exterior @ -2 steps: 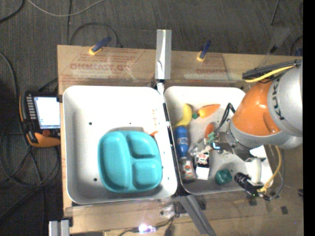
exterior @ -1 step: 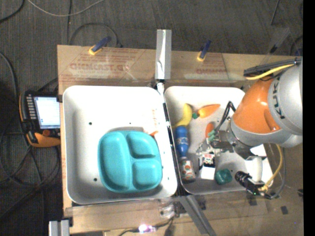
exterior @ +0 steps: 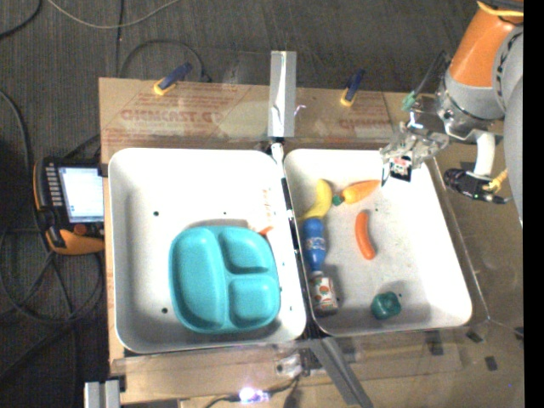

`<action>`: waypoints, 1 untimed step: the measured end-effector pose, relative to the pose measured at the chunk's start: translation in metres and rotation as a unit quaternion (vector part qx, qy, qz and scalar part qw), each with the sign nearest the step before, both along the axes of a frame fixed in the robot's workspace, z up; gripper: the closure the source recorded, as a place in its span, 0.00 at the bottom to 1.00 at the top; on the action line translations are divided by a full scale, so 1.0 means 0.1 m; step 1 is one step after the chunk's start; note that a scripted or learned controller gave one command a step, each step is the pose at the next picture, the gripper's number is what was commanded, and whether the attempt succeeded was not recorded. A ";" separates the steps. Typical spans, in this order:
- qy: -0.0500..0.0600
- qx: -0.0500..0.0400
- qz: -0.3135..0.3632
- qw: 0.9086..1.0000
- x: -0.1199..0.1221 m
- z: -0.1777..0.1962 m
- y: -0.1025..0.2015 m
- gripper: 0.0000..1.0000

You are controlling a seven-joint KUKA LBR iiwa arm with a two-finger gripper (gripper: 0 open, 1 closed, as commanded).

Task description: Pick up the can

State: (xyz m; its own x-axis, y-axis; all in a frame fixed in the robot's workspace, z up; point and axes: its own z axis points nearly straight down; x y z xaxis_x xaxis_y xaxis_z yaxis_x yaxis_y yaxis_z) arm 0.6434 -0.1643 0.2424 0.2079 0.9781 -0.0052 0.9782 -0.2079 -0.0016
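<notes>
End effector (exterior: 399,161) hovers over the right bin's (exterior: 442,228) far corner, grip state unclear; the can (exterior: 323,292) lies near the front-left.

Two white bins, arm at upper right.
End effector (exterior: 399,161) above right bin's (exterior: 442,253) upper edge; can (exterior: 324,293) lies lower left, beside blue bottle (exterior: 314,243).

The arm (exterior: 491,53) comes in from the upper right of the camera view, its orange band sitting high near the corner and the grey wrist below it angling down and to the left. The claw (exterior: 401,161) hangs at the end, small and dark, pointing downward. Its fingers are too small and blurred to judge.
</notes>
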 end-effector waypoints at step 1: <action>0.000 0.001 -0.044 0.999 0.07 0.14 1.07 1.00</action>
State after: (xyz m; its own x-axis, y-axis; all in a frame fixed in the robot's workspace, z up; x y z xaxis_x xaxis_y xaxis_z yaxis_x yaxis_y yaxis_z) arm 0.6502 -0.0573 0.2562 0.2931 0.9561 -0.0032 0.9561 -0.2931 -0.0026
